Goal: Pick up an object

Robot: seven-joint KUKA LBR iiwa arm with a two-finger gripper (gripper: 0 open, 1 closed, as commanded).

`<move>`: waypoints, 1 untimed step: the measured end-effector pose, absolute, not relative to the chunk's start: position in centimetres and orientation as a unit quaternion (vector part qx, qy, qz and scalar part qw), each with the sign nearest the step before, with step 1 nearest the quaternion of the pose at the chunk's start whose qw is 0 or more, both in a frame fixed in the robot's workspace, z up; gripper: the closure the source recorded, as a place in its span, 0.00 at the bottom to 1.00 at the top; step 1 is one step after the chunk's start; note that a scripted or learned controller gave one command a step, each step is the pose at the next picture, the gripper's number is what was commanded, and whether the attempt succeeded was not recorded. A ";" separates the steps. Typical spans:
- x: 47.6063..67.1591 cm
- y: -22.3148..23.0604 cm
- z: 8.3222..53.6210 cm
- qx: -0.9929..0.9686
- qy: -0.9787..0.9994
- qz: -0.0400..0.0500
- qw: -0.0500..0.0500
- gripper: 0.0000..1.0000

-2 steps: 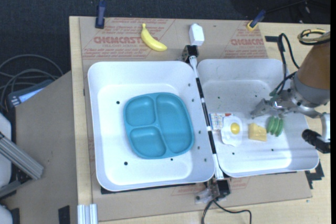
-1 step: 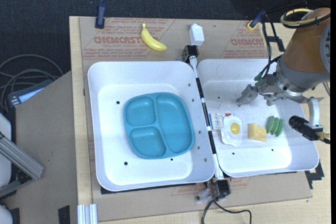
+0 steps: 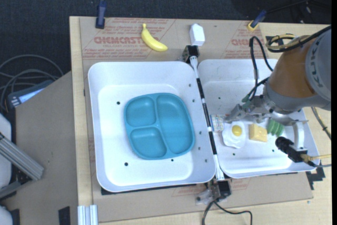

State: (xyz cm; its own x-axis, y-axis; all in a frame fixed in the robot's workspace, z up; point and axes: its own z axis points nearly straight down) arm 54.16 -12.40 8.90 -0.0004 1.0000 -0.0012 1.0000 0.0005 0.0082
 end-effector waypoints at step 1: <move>50.1 -11.1 8.5 0.707 0.707 0.000 0.001 0.00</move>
